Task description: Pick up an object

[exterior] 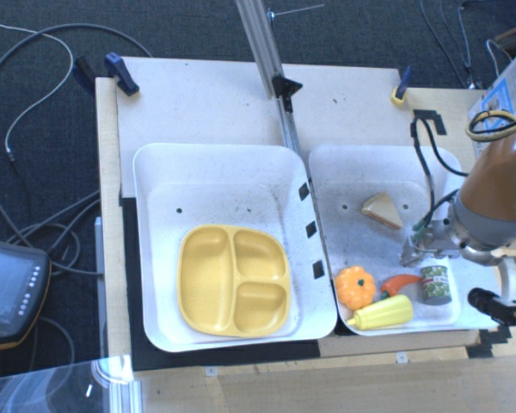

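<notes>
1. In the right bin (327,172), near its right wall, the hand (423,246) hangs low under the grey arm with its orange band (499,172). Whether it is open or closed cannot be told; it is a small metallic cluster, and nothing can be seen gripped in it.
2. Just below the hand stands a small can (435,284) with a greenish label and a silvery top; it sits close to the hand, but contact cannot be made out.
3. Left of the can lies a thin red-orange piece, perhaps a pepper or carrot (401,281), tapered and smooth.
4. A yellow corn cob (383,313) lies along the bin's front edge, matte and long, beside a round, ribbed orange pumpkin (355,286).
5. Farther back rests a pale wedge like a slice of bread or cheese (383,210), flat with a tan edge, well apart from the others.
6. The left bin (155,166) holds a yellow plastic tray (234,280) with three compartments, glossy and round-cornered.
7. Both bins are shallow, white and speckled, on a pale surface (206,93) with blue clamps at the back.
</notes>
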### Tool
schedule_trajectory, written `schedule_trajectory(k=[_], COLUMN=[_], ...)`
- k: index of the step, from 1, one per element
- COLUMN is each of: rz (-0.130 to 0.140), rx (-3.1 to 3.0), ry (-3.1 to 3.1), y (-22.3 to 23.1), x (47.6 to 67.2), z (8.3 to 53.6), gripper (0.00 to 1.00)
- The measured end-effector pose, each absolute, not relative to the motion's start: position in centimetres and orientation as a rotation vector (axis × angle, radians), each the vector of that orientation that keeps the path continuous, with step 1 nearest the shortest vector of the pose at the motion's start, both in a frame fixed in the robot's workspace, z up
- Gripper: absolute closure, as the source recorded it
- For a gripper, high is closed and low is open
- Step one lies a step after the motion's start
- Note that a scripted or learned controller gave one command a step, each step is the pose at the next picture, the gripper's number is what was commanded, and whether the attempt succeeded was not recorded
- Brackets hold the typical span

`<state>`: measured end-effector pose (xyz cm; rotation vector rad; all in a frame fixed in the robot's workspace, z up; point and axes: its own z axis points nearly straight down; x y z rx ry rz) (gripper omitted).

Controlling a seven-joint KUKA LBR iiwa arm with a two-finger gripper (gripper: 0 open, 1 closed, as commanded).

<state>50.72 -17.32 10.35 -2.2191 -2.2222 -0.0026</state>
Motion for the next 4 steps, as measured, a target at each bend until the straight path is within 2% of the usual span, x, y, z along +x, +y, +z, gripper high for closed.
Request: schedule_trajectory(k=[2,3,4], rz=[-0.006,-0.004,-0.002], rx=[-2.226,-2.223,-2.211], ry=[-2.228,-2.227,-2.225], y=[-17.9,-17.9,-12.4], x=[49.7,49.8,49.0], z=[21.2,23.3,23.5], gripper=[1.0,1.0,1.0])
